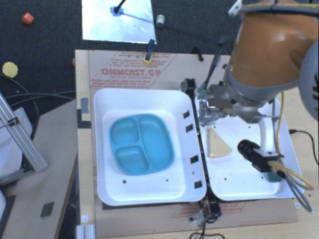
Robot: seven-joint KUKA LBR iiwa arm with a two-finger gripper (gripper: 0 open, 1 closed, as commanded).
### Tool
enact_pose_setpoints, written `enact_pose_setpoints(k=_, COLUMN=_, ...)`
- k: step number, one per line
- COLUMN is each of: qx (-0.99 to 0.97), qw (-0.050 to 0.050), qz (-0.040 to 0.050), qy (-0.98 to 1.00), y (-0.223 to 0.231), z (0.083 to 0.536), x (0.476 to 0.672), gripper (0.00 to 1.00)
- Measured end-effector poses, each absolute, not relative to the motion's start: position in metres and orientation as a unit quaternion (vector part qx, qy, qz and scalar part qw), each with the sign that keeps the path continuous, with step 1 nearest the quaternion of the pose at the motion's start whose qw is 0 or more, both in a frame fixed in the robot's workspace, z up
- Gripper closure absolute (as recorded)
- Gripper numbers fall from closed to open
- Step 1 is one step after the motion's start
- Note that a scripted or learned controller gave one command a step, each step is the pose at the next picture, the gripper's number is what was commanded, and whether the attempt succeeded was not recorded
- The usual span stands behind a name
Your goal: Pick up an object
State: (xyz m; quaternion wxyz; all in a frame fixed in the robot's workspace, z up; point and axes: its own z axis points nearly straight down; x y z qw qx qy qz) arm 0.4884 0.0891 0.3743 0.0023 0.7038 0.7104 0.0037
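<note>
Closest to the lens, the arm (271,39) bulks over the upper right, its orange band and grey wrist hanging above the right bin (239,185). Below the wrist, the gripper (207,112) sits low by that bin's left wall, close to the seam between the two bins. Whether it is open or closed cannot be told, because the wrist hides much of it, and no object is seen in its hold.

Just below the gripper in the view, a pale tan wedge (217,144) lies flat on the right bin's floor, near the left wall. It is unclear whether the two touch. The wedge looks thin, light and fairly stiff, with a smooth face that may slip. Since it lies flat, a hold across its two slanted edges, closing from above near the narrow top, seems the likeliest to work. A pinch on the broad base would probably be too wide.

A blue plate (141,144) with three compartments rests in the middle of the left bin (107,106), well apart from the gripper. It appears to be light, rigid plastic, and its raised rim is the only place to take hold.

Both bins stand on a surface (130,69) covered with printed cardboard.
</note>
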Motion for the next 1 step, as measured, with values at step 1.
enact_pose_setpoints(k=1, qx=0.703, qw=-0.001, qz=0.0006, qy=0.711, y=0.1757, z=0.3494, x=0.4856, gripper=1.0)
